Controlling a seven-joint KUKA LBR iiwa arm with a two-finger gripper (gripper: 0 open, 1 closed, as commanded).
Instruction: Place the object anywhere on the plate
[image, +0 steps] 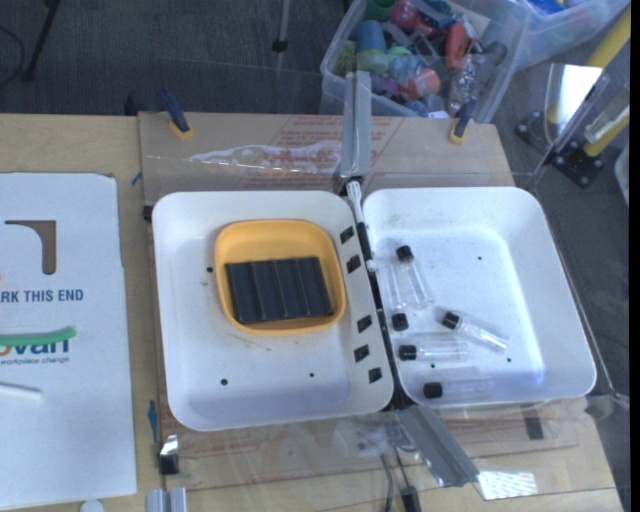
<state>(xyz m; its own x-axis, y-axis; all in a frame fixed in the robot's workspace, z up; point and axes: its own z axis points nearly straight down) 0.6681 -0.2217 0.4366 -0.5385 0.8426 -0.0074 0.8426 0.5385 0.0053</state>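
Note:
A yellow plate (275, 238) with rounded corners lies in the left white bin (260, 385). A flat black ribbed rectangle (279, 289) rests on the plate and covers most of its middle. In the right white bin (480, 240) lie several clear vials with black caps, one near the divider (408, 275), one slanted in the middle (472, 331) and one lying flat below it (432, 352).
A row of black clips (362, 300) runs along the seam between the bins. A white printed sheet (60, 330) covers the bench at the left. A clear box of colourful items (420, 50) stands behind the bins. Metal brackets (435, 450) stick out at the front.

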